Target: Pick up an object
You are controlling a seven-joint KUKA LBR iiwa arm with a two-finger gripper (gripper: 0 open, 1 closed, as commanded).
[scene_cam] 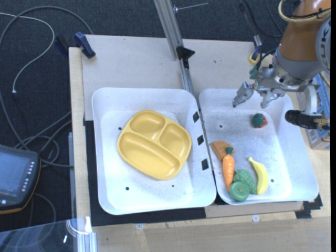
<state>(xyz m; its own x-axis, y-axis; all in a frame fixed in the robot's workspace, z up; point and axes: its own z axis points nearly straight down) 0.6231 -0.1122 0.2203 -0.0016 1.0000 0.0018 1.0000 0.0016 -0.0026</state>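
My gripper [254,99] hangs over the back of the right bin [235,130], open, with nothing between its fingers [241,96]. Just in front of it and slightly right lies a small green and red toy fruit [259,121], apart from the fingertips. Toward the bin's front lie an orange wedge [220,148], a carrot [228,170], a banana [260,175] and some green toy vegetables [242,186], bunched close together. The left bin [97,100] holds a yellow divided plate [154,143].
A slanted metal pole [169,20] runs down to the gap between the bins. A blue clamp [84,44] sits at the bench's back left corner. Cables and a dark tablet [16,177] lie off the bench to the left.
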